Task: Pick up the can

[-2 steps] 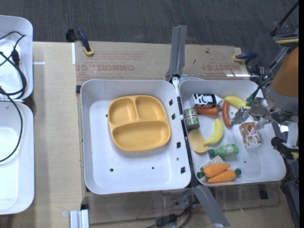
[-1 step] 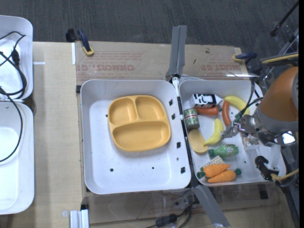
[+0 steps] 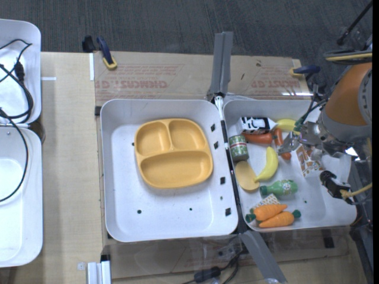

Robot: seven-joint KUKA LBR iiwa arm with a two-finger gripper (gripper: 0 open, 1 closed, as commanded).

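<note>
The can (image 3: pixel 238 147) is small with a green label and a grey lid, standing upright at the left wall of the right bin (image 3: pixel 331 216). My gripper (image 3: pixel 290 142) hangs over the middle of that bin, to the right of the can and well apart from it. Its metal fingers point down-left beside a red toy (image 3: pixel 260 138) and a banana (image 3: pixel 269 164). Nothing shows between the fingers.
The left bin (image 3: pixel 118 176) holds a yellow divided plate (image 3: pixel 173 152). Around the can lie a black-and-white pack (image 3: pixel 256 123), a tan disc (image 3: pixel 245 175), a green bottle (image 3: pixel 279 188) and two carrots (image 3: pixel 273 215). The divider post (image 3: pixel 221 64) rises between the bins.
</note>
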